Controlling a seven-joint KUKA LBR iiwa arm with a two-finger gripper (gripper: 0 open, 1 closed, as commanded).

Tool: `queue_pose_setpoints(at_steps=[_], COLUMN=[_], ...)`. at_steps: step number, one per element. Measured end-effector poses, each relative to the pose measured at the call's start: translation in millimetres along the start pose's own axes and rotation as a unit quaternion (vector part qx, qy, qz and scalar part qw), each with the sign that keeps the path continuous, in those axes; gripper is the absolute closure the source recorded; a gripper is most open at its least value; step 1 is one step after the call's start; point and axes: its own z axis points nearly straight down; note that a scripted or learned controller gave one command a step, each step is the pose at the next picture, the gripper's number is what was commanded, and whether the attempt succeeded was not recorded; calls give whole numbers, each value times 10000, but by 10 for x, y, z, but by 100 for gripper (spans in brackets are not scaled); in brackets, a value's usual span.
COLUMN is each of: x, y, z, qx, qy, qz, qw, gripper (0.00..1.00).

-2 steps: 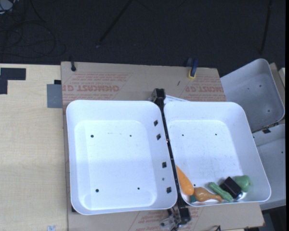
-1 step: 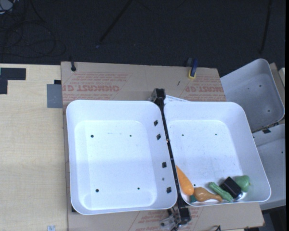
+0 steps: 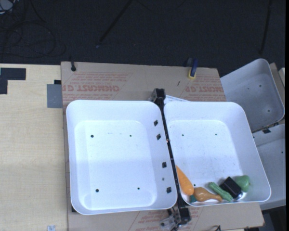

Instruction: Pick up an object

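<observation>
Surface: a pale wooden surface (image 3: 24, 143) with a cardboard sheet (image 3: 135, 83) laid on it, carrying the two white bins side by side.
Left bin: the left bin (image 3: 115, 162) shows only its bare white floor with a few small dark spots.
Right bin: the right bin (image 3: 207, 138) holds all the loose things, crowded along its front edge and into its front corners.
Candidates: an orange carrot-shaped piece (image 3: 184, 180) lies against the wall shared with the left bin. A smaller tan-orange piece (image 3: 205, 194) sits just beside its lower end. Next come a long green piece (image 3: 220, 192), a black block (image 3: 230, 186) touching it, and a rounded green piece (image 3: 242, 181) nearest the front right corner.
Long axis: the carrot-shaped piece runs along the shared wall, its narrow end towards the back edge. The long green piece lies roughly along the front edge.
Tool state: cannot be told from this view.
Approach: the arm comes in from the right, so the rounded green piece and the black block probably lie closest to its path, and the carrot-shaped piece farthest.
Likely risk: the pieces touch one another and hug the walls, so a clean grasp looks hard.
Progress: nothing lifted yet, judging by how the things lie.
</observation>
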Motion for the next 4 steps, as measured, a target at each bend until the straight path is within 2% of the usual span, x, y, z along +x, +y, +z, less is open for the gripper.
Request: queue_pose_setpoints(at_steps=[1, 2, 4], x=[19, 4, 20], y=[233, 9, 241], z=[7, 3, 3], qx=[-9, 1, -11], qy=[-10, 1, -12], qz=[-34, -3, -37], qw=[10000, 10000, 10000], gripper=[100, 100, 100])
